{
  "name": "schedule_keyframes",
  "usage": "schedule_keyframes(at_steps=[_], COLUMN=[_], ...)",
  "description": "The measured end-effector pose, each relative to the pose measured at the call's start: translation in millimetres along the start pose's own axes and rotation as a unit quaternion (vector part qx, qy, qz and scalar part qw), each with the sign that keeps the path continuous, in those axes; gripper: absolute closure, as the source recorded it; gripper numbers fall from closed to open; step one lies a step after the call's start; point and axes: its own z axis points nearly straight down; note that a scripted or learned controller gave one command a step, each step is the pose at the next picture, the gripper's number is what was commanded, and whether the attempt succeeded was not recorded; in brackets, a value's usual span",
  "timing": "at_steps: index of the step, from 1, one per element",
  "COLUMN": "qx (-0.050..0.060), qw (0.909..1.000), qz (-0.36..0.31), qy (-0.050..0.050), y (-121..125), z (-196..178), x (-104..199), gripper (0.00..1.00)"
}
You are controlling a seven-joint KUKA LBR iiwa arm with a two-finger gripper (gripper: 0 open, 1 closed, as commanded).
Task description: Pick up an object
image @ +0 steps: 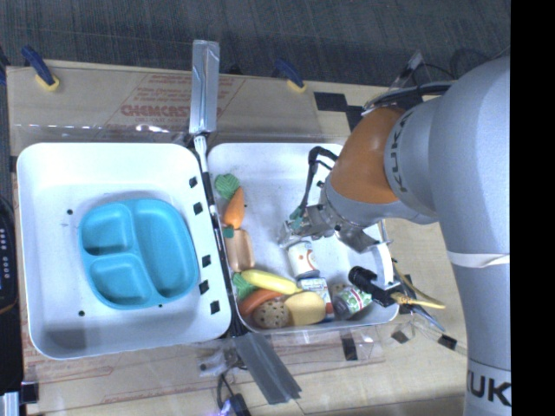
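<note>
- Down in the right bin [260, 159], my claw [299, 225] hangs just above a small white can [300, 256].
- I cannot tell my claw's state.
- A blue tray [139, 251] lies in the left bin [43, 258].

White block letters "KU" — the start of the maker's name — stand on the big grey robot arm [475, 189] at the lower right edge. Faded red print on the flat brown cardboard sheet [147, 102] behind the bins reads roughly "CHEMCRES" — the smaller lines above are too faint to read.
</note>
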Motion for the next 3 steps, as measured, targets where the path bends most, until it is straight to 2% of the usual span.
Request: schedule_keyframes(at_steps=[1, 2, 3], qx=[0.000, 0.000, 0.000], qw=[0.9871, 0.9791, 0.9792], qz=[0.160, 0.203, 0.203], qy=[0.000, 0.000, 0.001], y=[16, 14, 15], z=[11, 10, 10], x=[13, -54, -53], gripper=[1.00, 1.00, 0.00])
